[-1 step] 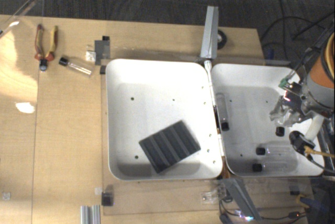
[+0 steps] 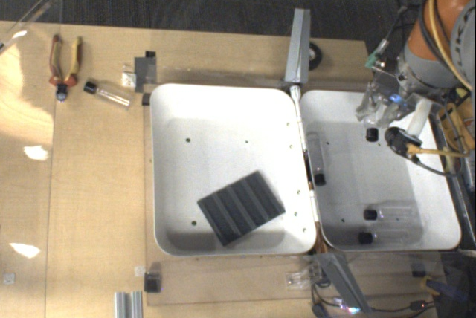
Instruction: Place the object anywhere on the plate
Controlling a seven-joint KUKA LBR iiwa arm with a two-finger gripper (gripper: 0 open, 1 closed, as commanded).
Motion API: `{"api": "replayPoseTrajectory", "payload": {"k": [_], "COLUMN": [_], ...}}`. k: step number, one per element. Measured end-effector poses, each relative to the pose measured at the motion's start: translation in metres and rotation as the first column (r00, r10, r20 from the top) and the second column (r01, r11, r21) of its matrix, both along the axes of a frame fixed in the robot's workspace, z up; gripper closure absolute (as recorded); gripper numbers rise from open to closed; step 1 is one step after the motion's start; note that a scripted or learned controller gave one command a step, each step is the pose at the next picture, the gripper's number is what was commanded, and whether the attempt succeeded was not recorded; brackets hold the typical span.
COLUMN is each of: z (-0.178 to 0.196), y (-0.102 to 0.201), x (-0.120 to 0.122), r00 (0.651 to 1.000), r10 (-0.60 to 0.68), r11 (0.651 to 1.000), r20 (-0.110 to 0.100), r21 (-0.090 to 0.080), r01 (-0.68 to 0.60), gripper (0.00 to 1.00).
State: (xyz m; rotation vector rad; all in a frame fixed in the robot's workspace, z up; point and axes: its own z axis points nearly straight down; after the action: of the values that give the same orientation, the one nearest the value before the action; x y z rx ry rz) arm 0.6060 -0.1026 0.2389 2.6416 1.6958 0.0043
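A dark grey ribbed rectangular plate [image 2: 240, 207] lies tilted in the near part of the left bin [image 2: 171, 160]. In the right bin [image 2: 439, 227], a faint clear object [image 2: 396, 213] rests near the front, with small black pieces [image 2: 370, 215] beside it. My gripper [image 2: 374, 116] hangs over the far part of the right bin, well away from the plate and behind the clear object. I see nothing held in it.
A metal divider post [image 2: 299, 45] stands between the bins at the back. Red-handled pliers [image 2: 64, 60] and a small vial [image 2: 106, 93] lie on the wooden bench at the left. Cables [image 2: 428, 153] trail along the right bin's right side.
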Motion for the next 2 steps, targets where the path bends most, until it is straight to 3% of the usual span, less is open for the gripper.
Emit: {"api": "replayPoseTrajectory", "payload": {"k": [1,2], "z": [0.015,-0.055], "y": [0.059,0.101], "x": [0.056,0.061], "r00": [0.991,0.949], "r10": [-0.137,-0.316], "r11": [0.991,0.949], "r20": [-0.003,-0.006], "r21": [0.000,-0.001], "r01": [0.137,0.316], "gripper": [1.00,1.00]}}
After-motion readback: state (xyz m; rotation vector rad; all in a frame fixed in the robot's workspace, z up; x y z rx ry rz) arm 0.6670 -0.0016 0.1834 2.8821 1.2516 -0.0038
